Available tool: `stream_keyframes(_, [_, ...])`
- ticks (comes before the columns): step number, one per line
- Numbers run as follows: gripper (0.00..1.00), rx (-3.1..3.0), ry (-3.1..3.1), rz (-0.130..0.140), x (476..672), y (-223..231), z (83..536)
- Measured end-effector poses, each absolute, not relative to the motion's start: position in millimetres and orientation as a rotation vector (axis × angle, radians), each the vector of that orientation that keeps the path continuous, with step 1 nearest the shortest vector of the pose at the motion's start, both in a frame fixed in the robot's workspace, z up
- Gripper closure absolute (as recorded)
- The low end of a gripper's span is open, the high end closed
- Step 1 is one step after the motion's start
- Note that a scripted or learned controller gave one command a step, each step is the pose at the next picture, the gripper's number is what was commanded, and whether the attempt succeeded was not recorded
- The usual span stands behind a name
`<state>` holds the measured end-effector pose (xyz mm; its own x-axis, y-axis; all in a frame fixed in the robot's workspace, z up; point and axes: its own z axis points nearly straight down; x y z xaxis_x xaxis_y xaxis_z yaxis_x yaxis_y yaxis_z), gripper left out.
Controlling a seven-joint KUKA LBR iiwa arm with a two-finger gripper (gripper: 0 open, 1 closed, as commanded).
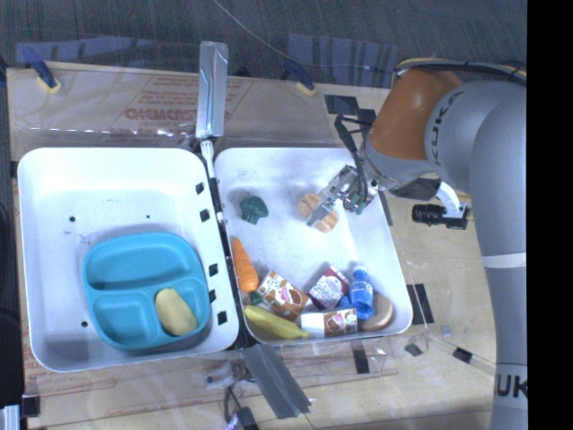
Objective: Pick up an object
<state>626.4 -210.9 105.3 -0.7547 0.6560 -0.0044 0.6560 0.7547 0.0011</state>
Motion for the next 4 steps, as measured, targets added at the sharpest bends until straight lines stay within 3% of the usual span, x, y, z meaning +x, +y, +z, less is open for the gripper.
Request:
stream_keyframes(1, [1.0, 0.988, 2.971, 0.001, 632.8, -171.8, 199.3])
stream_keyframes(2, [1.0, 1.677, 2.656, 0.0, 636.8, -125.3, 201.2])
stream_keyframes(3, [1.0, 1.697, 2.647, -0.004, 619.6, -128.2, 183.2])
stream_keyframes(4, [1.0, 1.803, 2.573, 0.001, 645.6, -45.1, 192.3])
